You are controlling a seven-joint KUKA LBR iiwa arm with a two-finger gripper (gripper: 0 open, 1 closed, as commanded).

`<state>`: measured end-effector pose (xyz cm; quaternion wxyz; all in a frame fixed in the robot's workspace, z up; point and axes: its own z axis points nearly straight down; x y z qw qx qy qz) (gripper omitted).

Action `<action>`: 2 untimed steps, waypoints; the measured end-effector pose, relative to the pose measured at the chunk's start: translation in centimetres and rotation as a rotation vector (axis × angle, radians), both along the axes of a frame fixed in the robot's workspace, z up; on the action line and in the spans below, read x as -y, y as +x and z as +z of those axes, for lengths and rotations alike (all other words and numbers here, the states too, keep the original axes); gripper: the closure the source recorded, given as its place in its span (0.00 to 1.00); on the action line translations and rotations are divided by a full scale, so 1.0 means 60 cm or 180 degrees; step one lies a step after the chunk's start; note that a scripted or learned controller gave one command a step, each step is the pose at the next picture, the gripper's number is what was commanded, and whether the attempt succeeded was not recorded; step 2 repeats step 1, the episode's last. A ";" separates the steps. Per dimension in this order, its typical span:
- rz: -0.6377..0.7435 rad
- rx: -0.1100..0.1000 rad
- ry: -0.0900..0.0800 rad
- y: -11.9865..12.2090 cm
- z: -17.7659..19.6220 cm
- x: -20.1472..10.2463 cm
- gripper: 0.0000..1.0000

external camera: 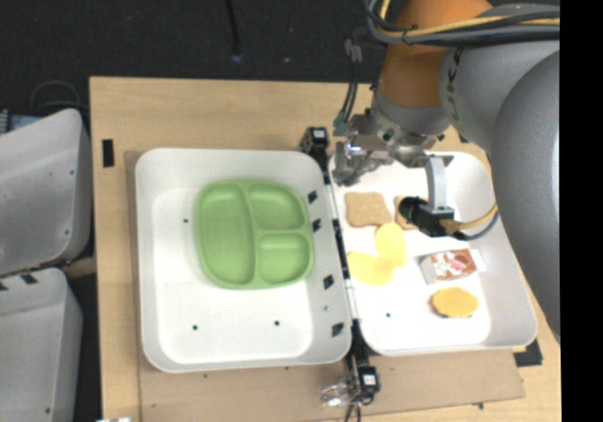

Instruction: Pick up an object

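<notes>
The gripper (356, 161) hangs over the far left corner of the right bin (499, 321), just beyond the toast (366, 210). From this slant it is a cluster of bright metal, and whether it is open or closed cannot be told. Nothing shows in its grasp. The arm (528, 100) leans in from the right, which probably suits a downward reach at that corner. All the small candidates for picking lie in this bin. The toast, a flat brown square with a grainy face, is the nearest and looks the likeliest target. Beside it sit a yellow oval (390, 241) and a yellow wedge (370, 267), both smooth and waxy, touching or nearly so. Farther right are a glossy packet (449, 265) printed in red and white and a flat orange disc (454, 302), each lying apart. The flat pieces offer little height to close on, so a grasp may well slip. The left bin (170, 335) holds a green plate (254, 234), matte plastic, rounded and divided into three wells. Both bins rest on a pale wooden tabletop (207, 109).
</notes>
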<state>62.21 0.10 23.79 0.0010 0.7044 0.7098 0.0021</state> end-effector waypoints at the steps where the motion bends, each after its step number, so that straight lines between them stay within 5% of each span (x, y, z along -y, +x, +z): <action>1: -0.0004 -0.0001 -0.0001 0.048 0.015 -0.071 1.00; 2: -0.0004 -0.0001 -0.0001 0.048 0.015 -0.071 1.00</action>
